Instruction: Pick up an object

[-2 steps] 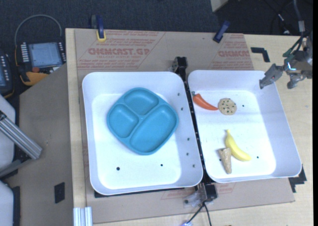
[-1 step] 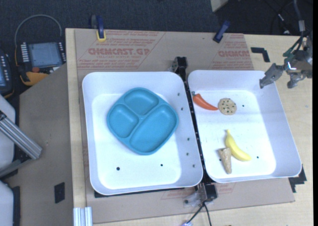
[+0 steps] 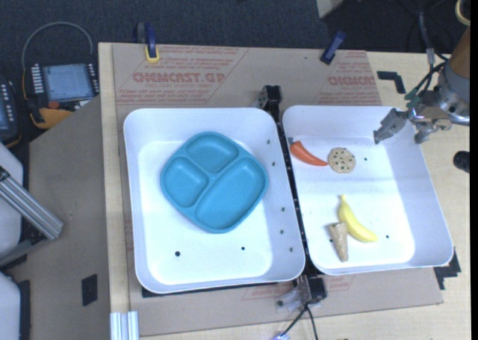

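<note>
The gripper [image 3: 407, 126] hangs spread and empty over the right bin's [image 3: 426, 181] far edge, well apart from the cookie [image 3: 342, 159].

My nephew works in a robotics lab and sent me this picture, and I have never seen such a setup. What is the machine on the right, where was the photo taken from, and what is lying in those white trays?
One camera fixed above the bench looks down at a slant. The machine is a robot arm reaching in from the right; its gripper, two spread fingers, hangs over the right bin's upper edge, holding nothing. That bin contains a carrot, a cookie, a banana and a small beige piece beside it. The left bin holds a blue divided plate.
</note>
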